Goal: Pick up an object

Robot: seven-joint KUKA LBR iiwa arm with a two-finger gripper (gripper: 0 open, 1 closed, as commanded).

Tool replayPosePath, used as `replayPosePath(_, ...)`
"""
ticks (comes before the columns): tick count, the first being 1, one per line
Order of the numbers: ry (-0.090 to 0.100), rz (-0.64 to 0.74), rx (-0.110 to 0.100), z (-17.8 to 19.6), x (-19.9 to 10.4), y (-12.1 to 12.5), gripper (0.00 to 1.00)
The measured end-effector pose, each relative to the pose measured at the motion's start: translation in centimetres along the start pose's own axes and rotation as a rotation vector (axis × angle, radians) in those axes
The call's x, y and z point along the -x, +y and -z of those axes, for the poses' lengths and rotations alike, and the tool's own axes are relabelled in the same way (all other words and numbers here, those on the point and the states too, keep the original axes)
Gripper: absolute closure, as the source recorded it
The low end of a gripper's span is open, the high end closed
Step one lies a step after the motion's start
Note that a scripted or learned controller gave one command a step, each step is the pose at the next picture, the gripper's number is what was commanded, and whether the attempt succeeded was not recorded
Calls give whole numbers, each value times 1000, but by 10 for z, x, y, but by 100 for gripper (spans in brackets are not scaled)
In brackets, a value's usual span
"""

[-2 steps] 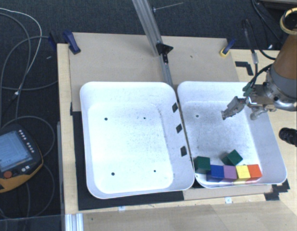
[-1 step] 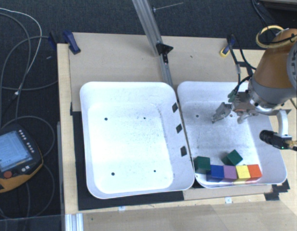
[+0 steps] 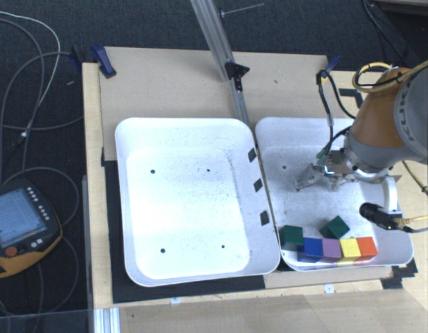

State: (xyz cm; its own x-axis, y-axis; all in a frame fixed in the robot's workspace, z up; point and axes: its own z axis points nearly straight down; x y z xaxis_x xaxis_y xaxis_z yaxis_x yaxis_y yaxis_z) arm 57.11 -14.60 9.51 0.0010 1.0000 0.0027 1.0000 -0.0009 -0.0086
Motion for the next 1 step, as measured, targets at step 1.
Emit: replayPosePath(1,-3,7,19,129,-49,21,0)
